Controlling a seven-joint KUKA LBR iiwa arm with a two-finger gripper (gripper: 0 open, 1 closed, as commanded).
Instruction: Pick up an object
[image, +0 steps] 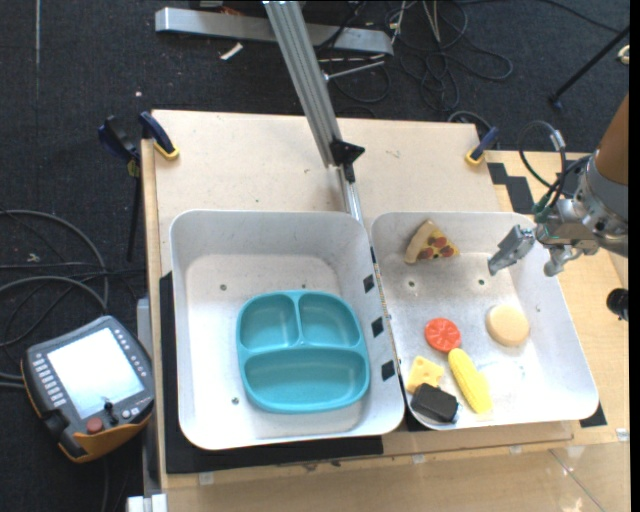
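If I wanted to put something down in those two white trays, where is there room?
Left bin: bare floor rings the blue divided plate, widest behind it. Right bin: open middle between pizza slice, tomato and bun. The front corner, with corn, cheese and a black block, is crowded.

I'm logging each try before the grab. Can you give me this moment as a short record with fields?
left bin: holds a teal divided tray
right bin: pizza slice toy, red round piece, pale bun, corn cob, cheese wedge, black block
claw: open, over the right bin's far right edge, holding nothing
nearest item to claw: pale bun
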